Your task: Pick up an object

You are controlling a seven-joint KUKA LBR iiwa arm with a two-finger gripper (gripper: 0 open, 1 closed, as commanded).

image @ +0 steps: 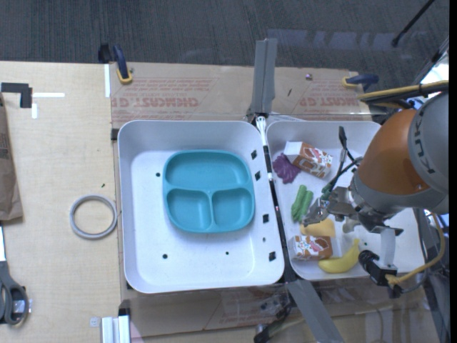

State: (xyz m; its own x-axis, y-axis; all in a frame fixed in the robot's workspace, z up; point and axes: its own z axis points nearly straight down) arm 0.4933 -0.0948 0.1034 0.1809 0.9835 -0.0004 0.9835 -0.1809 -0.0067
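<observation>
Pincer [323, 211] hovers low in our right bin [407, 252], its opening unclear to us, just above a yellow wedge [319, 228], beside ridged green beans [301, 201] and a curved banana [341, 260].

The wooden tabletop [57, 163] carries two white bins [139, 213] side by side, a grey ring [93, 216] left of them, and scissors [13, 302] near the left edge.

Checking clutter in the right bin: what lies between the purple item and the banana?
In the camera view, green beans, a yellow piece and a small carton lie between the purple item and the banana.
</observation>
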